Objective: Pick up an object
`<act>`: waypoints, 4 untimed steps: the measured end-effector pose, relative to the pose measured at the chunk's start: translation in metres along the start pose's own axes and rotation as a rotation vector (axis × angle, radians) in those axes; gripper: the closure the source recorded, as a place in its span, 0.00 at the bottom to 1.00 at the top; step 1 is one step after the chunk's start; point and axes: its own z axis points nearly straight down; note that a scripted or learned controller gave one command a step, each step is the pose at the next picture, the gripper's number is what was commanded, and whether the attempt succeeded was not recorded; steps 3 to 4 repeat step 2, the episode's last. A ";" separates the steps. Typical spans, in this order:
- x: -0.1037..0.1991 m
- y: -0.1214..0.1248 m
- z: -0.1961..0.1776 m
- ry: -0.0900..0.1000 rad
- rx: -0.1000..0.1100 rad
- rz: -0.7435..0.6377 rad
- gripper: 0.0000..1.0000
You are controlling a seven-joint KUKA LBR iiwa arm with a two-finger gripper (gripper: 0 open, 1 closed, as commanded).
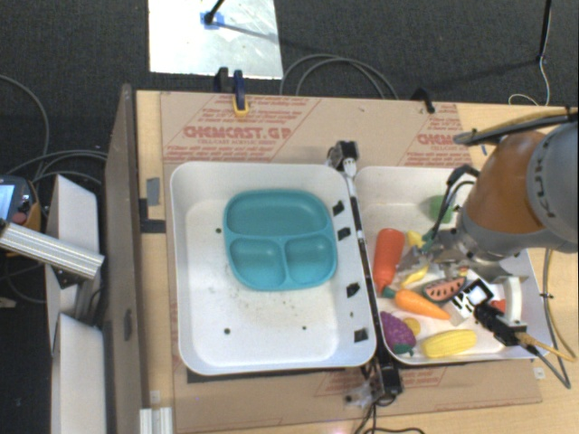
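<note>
My gripper [422,259] is low in the right bin [398,181], among a cluster of toy foods. A red-orange carrot-like piece [387,253] stands just to its left. A yellow banana piece [412,276] lies right under the gripper tip, and a watermelon slice [443,289] sits just below it. An orange carrot [422,305], purple grapes [398,329] and a yellow corn cob [449,342] lie toward the front edge. A green item [440,208] is partly hidden behind the wrist. I see nothing lifted off the bin floor.
The left bin [204,333] holds a teal divided plate [279,240]. A divider wall [355,242] with black clips separates the bins. The arm's bulky body [511,197] covers the right bin's back right part.
</note>
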 end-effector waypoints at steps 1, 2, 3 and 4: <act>0.012 0.034 0.009 -0.017 -0.016 0.002 0.00; 0.016 0.034 -0.001 -0.007 -0.013 0.002 1.00; 0.016 0.034 -0.001 -0.007 -0.013 0.002 1.00; 0.016 0.034 -0.001 -0.007 -0.013 0.002 1.00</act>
